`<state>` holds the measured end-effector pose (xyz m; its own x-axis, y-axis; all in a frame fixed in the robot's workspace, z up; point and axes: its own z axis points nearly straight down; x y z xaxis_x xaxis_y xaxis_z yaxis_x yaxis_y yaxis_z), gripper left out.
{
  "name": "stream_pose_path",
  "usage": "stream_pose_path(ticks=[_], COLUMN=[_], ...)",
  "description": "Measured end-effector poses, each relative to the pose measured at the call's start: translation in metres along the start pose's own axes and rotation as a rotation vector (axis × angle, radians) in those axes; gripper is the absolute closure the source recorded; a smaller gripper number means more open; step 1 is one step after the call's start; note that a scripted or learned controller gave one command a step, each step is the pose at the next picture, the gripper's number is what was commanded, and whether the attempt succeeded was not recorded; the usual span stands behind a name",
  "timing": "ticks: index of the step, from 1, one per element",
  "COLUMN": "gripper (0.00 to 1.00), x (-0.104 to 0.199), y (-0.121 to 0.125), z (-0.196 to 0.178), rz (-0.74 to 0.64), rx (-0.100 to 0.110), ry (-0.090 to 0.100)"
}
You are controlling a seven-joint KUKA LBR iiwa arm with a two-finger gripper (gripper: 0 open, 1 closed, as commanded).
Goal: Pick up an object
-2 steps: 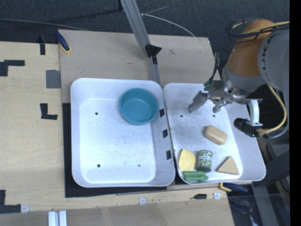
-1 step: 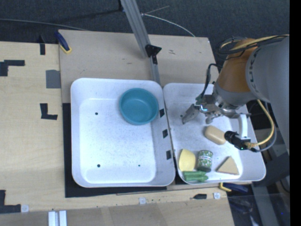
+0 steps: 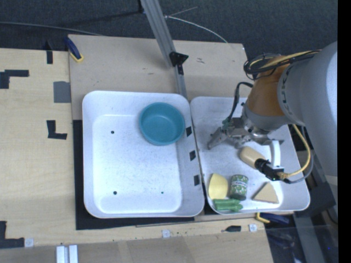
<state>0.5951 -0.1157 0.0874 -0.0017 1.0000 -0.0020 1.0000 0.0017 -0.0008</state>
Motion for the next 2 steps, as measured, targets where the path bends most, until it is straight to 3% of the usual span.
stream_pose_path(ticks=[1, 2], gripper=[1.0, 1.0], x=[-0.001, -0.007], y=[0.001, -0.003], z=[-0.013, -0.072], rz=[0.0, 0.001], rx=[-0.004, -0.004], ry=[-0.002, 0.001])
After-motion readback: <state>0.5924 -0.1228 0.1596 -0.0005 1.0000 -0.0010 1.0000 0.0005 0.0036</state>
